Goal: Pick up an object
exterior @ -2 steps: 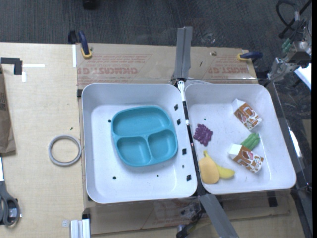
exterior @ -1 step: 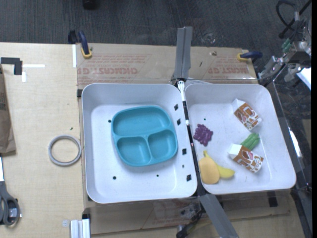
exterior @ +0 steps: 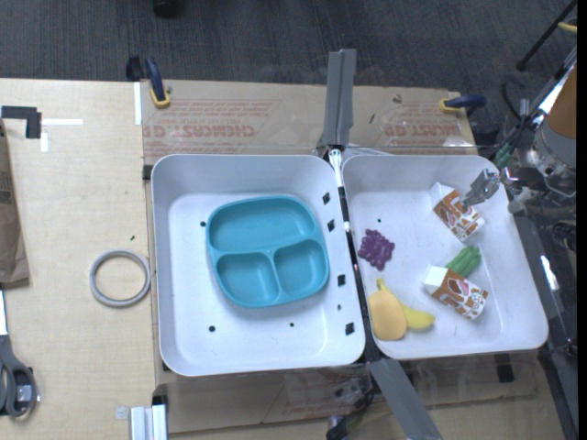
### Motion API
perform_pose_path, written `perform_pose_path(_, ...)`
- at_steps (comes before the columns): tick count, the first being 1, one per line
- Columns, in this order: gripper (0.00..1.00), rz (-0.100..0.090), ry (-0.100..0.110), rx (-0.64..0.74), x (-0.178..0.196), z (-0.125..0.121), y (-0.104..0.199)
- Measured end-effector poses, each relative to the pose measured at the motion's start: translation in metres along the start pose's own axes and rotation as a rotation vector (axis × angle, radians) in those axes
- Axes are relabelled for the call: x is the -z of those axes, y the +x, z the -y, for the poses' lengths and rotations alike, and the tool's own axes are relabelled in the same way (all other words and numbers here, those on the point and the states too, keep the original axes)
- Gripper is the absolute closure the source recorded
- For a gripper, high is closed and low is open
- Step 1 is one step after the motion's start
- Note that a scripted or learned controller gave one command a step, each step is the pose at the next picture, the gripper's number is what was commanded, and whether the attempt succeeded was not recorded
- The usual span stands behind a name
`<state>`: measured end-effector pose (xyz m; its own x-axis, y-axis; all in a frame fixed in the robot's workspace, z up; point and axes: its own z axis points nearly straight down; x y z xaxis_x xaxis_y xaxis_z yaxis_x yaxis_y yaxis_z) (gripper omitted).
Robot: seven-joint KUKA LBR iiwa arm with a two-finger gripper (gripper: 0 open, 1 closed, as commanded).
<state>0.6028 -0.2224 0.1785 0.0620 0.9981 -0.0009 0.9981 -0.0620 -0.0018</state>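
Note:
The right bin (exterior: pixel 367 186) holds several small items. An orange-and-white carton (exterior: pixel 456 216) lies near its far right corner. A second carton (exterior: pixel 457 292) lies nearer the front with a green vegetable (exterior: pixel 465 259) against it. A purple grape bunch (exterior: pixel 375 247) sits near the bin's left wall. A yellow pear (exterior: pixel 388 315) and a small banana (exterior: pixel 420 319) lie at the front left. My gripper (exterior: pixel 481 187) reaches in from the right, its tip just above the upper right end of the first carton. Nothing shows as lifted.
The left bin (exterior: pixel 174 246) holds a blue divided tray (exterior: pixel 268 250). A grey divider post (exterior: pixel 338 99) stands between the bins at the back. On the bench to the left lie a tape ring (exterior: pixel 120 276) and scissors (exterior: pixel 16 388). Cables hang at the far right.

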Motion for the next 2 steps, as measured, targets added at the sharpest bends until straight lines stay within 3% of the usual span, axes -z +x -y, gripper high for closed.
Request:
perform_pose_path(1,0.0,0.0,-0.003,0.131,-0.086,0.005,0.018)
perform_pose_path(2,0.0,0.0,-0.002,0.396,-0.045,0.039,0.001)
